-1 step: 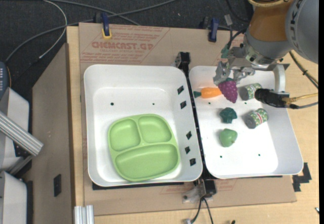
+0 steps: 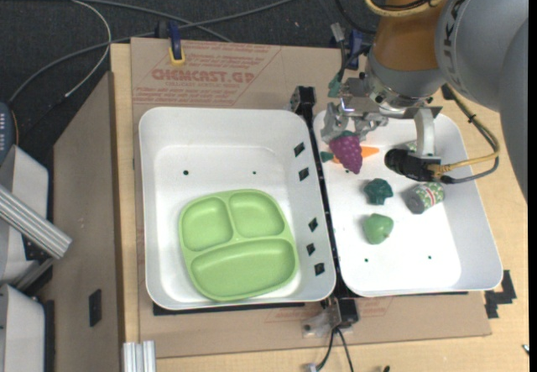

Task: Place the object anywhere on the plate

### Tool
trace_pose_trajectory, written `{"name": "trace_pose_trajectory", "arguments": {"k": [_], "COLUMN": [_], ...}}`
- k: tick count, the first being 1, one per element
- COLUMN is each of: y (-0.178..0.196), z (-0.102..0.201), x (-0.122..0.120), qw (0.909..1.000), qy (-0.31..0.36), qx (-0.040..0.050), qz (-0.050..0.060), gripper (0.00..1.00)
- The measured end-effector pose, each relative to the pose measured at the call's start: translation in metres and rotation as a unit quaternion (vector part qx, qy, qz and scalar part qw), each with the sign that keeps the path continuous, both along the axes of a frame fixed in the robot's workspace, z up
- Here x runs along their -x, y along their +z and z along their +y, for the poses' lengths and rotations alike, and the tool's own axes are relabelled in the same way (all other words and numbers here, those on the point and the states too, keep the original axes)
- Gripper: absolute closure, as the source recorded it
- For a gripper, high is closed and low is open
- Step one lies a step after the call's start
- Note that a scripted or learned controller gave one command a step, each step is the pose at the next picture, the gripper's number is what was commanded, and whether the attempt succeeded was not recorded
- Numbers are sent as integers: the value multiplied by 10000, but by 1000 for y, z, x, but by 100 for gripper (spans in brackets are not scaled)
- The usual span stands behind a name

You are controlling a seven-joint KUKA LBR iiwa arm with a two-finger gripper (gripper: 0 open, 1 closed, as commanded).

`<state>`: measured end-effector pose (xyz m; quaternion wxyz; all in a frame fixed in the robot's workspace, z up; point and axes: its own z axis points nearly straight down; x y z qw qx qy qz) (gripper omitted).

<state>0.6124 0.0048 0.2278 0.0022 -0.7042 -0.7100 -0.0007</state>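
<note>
A green divided plate (image 2: 239, 244) lies in the left white bin (image 2: 159, 194), toward its front. My gripper (image 2: 345, 128) hangs over the far left part of the right bin (image 2: 470, 253), close to the divider between the bins. A purple bunch of grapes (image 2: 347, 152) hangs from between its fingers, so the gripper is shut on it. The grapes sit to the right of the plate and further back, with the bin walls in between.
In the right bin lie an orange carrot piece (image 2: 367, 149) just behind the grapes, a dark green broccoli (image 2: 378, 190), a light green pepper (image 2: 377, 228) and a small tipped can (image 2: 425, 196). Black clips (image 2: 309, 223) line the divider.
</note>
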Motion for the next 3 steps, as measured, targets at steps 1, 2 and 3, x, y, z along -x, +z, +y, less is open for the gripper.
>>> {"name": "trace_pose_trajectory", "arguments": {"k": [1, 2, 3], "y": [9, 1, -11], "z": [56, 110, 160], "x": [8, 34, 48], "qw": [10000, 10000, 10000], "qy": [-5, -7, -10], "qx": [4, 7, 11], "qz": [-10, 16, 18], "gripper": [100, 100, 100]}}
